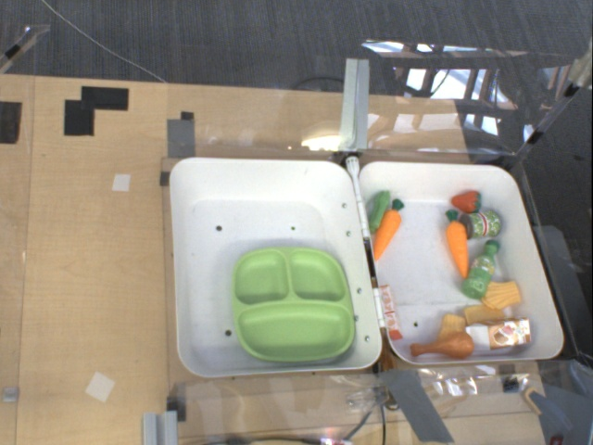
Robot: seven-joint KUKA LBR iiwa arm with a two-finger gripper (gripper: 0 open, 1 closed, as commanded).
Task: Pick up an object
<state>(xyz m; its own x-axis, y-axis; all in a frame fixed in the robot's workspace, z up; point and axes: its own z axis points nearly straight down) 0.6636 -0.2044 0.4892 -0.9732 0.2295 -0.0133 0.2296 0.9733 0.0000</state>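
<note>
On the bench (83,276) we see two white bins. The left bin (199,202) holds a green divided tray (294,305). The right bin (417,248) holds toy food: a carrot (386,231) upper left, another carrot (458,248) beside a green bottle (481,273), a red piece, perhaps a strawberry (466,200), and a brown drumstick (445,346) along the lower edge.

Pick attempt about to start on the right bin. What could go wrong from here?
1. The bottle, cracker, carton and drumstick crowd the right bin's near corner, so a grasp may catch two items or nudge neighbours.
2. The left carrot lies beside the bin's left wall, leaving little room on that side.
</note>
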